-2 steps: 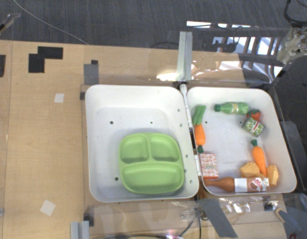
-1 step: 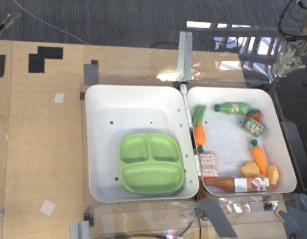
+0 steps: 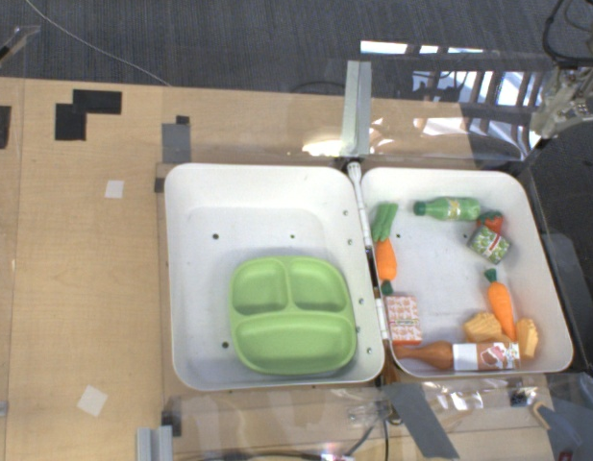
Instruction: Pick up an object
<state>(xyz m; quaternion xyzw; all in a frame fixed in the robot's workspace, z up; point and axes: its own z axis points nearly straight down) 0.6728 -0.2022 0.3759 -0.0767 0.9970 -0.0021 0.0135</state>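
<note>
— While hanging out past the far right corner of the right bin [image 3: 440, 173], well apart from everything in it, doing what with that gripper [image 3: 563, 104]?
— Approaching at most, judging by the position; not yet beginning the pick. Looking too blurred up there for telling open from closed.
— Choosing among what?
— Lying in the right bin: green bottle [image 3: 448, 208] along the far wall, small red-and-green pack [image 3: 489, 241] just beside it, orange carrot [image 3: 385, 257] against the divider, second carrot [image 3: 502, 303] near the right wall, checked packet [image 3: 403, 317], bread pieces [image 3: 481, 327], brown bottle [image 3: 464, 355] along the near wall. Sitting alone in the left bin [image 3: 200, 219]: green divided plate [image 3: 292, 313].
— Going for which?
— Probably favouring the green bottle: lying nearest the gripper, with bare floor on its near side. Needing a swing in over the far rim, lining up across the bottle's narrow width, then dropping straight down before closing.
— Risking anything?
— Rolling, likely, being round; also brushing the pack beside its right end.
</note>
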